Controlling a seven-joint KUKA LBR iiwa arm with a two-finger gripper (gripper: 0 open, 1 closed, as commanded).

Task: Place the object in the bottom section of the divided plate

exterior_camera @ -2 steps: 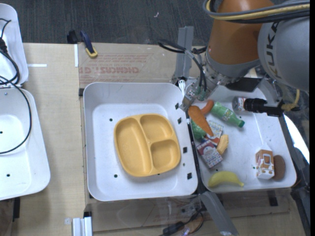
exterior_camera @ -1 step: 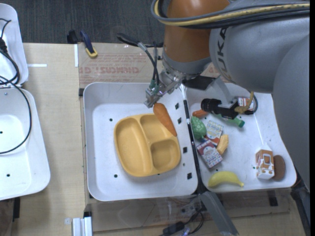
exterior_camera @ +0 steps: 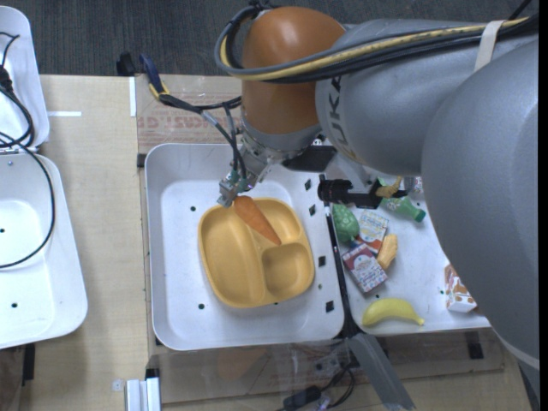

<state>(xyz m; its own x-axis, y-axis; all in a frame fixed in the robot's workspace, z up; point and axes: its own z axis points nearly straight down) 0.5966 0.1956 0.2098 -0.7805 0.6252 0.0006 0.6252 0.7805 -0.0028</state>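
A yellow divided plate (exterior_camera: 231,272) lies in the left white bin (exterior_camera: 175,315). It has one large section on the left and two smaller ones on the right. An orange carrot (exterior_camera: 258,219) lies slanted in the plate's upper right section, along the ridge beside the large section. My gripper (exterior_camera: 229,190) hangs at the plate's top rim, right at the carrot's upper left end. Whether it touches or holds the carrot is hidden by its small size and the wrist above it. The round lower right section (exterior_camera: 287,268) holds nothing.
The right bin (exterior_camera: 428,268) holds a banana (exterior_camera: 392,313), a green item (exterior_camera: 345,222), a red and white box (exterior_camera: 366,271), small packets (exterior_camera: 373,226) and a carton (exterior_camera: 459,291). The grey arm covers the upper right. A white appliance with a black cable (exterior_camera: 26,229) stands at the left.
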